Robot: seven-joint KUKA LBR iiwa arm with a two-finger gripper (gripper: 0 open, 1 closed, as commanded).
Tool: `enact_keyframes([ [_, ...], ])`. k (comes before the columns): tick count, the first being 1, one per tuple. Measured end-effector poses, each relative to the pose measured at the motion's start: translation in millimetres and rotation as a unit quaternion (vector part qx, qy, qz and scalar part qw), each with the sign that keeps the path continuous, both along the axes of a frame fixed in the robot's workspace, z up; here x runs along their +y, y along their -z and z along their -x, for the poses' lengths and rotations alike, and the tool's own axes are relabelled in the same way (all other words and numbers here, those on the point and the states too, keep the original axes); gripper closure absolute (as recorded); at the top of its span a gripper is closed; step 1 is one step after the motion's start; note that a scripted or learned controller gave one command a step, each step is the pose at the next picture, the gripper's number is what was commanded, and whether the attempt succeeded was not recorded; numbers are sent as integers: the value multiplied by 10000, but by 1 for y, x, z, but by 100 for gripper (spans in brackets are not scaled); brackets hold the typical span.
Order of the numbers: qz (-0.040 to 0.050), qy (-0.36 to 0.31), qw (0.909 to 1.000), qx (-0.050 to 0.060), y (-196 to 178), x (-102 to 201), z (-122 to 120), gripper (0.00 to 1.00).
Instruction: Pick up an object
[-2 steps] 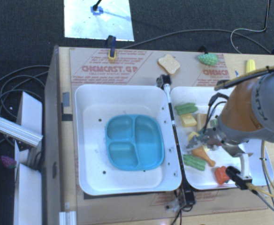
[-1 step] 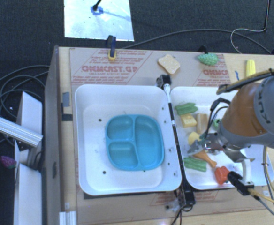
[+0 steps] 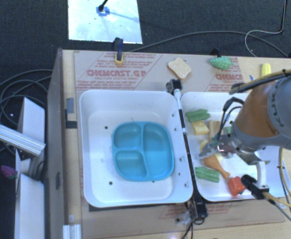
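Observation:
My gripper (image 3: 218, 148) hangs low in the right bin (image 3: 213, 99), in its middle, at the end of the grey arm with the orange band. Right below it lies a tan toy drumstick (image 3: 216, 164), and a small yellow piece (image 3: 204, 145) sits at its left tip. Around it lie a green pod (image 3: 198, 115), a yellow cheese block (image 3: 201, 128), a second green piece (image 3: 207, 174) and a red-orange piece (image 3: 236, 185). The arm hides the bin's right half.
The left bin (image 3: 95, 108) holds a blue divided plate (image 3: 143, 150). On the cardboard behind the bins lie a toy bread slice (image 3: 179, 67), a green toy (image 3: 220, 62) and a yellow piece (image 3: 265, 69). A clamp (image 3: 118, 51) grips the back edge.

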State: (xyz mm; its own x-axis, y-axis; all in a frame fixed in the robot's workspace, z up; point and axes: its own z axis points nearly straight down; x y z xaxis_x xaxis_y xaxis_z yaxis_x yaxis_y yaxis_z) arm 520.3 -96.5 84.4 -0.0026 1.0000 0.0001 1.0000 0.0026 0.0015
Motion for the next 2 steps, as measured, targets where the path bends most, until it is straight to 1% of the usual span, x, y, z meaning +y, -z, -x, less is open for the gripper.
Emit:
enact_keyframes([
  [1,-1,7,10000,6,0,-1,24,0],
  [2,2,-5,10000,-7,0,3,-49,0],
])
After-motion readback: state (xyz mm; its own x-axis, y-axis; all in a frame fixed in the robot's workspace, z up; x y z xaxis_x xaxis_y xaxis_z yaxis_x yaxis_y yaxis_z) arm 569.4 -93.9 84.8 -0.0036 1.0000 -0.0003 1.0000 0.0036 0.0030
